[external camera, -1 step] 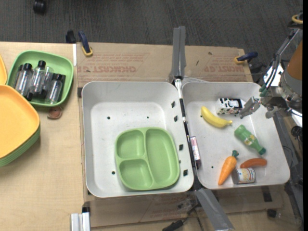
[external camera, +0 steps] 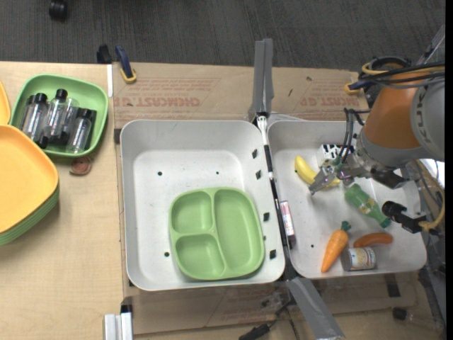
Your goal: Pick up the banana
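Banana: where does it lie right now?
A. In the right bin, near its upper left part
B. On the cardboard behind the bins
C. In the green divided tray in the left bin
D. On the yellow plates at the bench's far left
A: the banana lies on the floor of the right bin, in its upper left part, with the gripper just beside it.

The light wooden bench (external camera: pixel 78 261), partly covered by brown printed cardboard (external camera: pixel 184 94), carries everything below me. Directly on it: the shallow white plastic bin (external camera: pixel 417 257) under my jaws; a second white bin (external camera: pixel 141 190) just left of it; far to my left, a square green tray (external camera: pixel 95 98) and stacked orange plates (external camera: pixel 25 183).
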You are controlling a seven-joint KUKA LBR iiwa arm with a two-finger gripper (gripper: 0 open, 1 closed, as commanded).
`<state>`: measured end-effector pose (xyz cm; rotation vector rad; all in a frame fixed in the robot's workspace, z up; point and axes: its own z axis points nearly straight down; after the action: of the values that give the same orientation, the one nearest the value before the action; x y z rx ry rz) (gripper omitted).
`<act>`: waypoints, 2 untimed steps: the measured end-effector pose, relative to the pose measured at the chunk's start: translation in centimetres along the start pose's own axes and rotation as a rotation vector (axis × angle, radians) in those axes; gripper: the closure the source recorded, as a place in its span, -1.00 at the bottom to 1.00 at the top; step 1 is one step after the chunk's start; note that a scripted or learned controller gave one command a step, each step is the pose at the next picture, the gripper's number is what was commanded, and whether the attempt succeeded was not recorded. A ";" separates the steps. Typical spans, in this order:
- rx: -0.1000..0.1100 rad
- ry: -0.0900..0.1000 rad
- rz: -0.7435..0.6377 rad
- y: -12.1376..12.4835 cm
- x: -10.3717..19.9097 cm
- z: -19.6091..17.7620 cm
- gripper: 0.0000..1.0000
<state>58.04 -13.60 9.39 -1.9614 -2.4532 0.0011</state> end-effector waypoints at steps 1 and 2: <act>-0.001 -0.001 0.046 4.1 1.6 0.3 -1.00; -0.001 -0.002 0.048 4.1 1.5 -0.6 1.00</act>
<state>61.67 -11.20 10.03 -2.0209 -2.4073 0.0011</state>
